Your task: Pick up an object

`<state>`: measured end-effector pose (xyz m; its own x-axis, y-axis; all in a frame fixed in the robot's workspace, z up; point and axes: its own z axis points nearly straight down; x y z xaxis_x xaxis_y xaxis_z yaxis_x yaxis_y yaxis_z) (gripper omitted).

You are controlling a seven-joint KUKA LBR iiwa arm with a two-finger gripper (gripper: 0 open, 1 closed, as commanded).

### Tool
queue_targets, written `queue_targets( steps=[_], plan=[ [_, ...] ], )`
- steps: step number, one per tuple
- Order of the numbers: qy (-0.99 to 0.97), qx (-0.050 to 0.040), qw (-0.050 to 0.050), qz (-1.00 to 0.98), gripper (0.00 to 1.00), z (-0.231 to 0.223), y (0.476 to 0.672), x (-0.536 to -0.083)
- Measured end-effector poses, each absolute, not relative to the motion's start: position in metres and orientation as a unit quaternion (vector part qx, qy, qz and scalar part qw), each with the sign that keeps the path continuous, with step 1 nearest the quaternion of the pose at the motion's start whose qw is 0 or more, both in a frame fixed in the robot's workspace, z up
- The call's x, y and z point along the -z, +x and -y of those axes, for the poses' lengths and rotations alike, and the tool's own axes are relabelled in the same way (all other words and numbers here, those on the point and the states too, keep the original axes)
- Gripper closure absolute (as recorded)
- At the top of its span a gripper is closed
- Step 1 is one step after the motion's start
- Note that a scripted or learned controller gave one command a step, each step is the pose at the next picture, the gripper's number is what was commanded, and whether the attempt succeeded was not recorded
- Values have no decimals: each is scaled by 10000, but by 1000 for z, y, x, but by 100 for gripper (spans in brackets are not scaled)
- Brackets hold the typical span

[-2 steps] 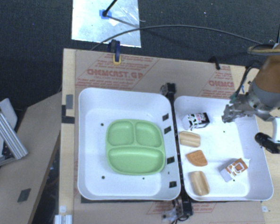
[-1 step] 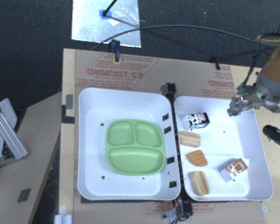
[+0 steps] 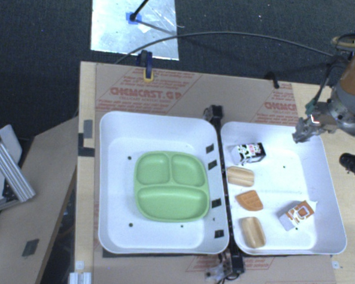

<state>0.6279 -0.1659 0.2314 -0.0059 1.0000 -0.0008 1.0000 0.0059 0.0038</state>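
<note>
Objects for picking lay in the right bin [image 3: 328, 177], five of them, all loose on its white floor. At the bin's 11 o'clock sat a small black-and-white carton [image 3: 250, 152], tipped on its side. Just below it lay a pale bread roll [image 3: 240, 176], then an orange-brown pastry [image 3: 250, 200], and at 7 o'clock a tan loaf [image 3: 253, 231] standing lengthwise. These three formed a loose column along the bin's left wall, near one another but apart. At 4 o'clock, well apart from the column, rested a small box [image 3: 296, 214] in orange, white and grey, tilted.

The left bin [image 3: 112, 182] held a green tray [image 3: 172, 187] with three compartments, two small ones at its 12 o'clock side and one wide one at 6 o'clock; it lay flat near the bin's middle.

The gripper [image 3: 304, 132] hung at the right bin's 1 o'clock corner, over the rim, well apart from every object. The grey arm [image 3: 353, 101] reached in from 3 o'clock. Whether the jaws were released or clenched could not be told; nothing showed between them.

Both bins sat side by side on a brown board [image 3: 169, 87] printed with red lettering, which lay on the desk [image 3: 351, 197]. A blue-and-yellow clamp [image 3: 147, 64] gripped the board's edge at 12 o'clock.
</note>
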Motion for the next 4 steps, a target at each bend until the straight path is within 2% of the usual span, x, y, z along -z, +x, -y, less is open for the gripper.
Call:
queue_targets(
  steps=[1, 4],
  plan=[
    [7038, -8, 2, -7104, 100, 106, 620, -233],
    [7032, -11, -8, -7109, 100, -54, 576, -236]
  ],
)
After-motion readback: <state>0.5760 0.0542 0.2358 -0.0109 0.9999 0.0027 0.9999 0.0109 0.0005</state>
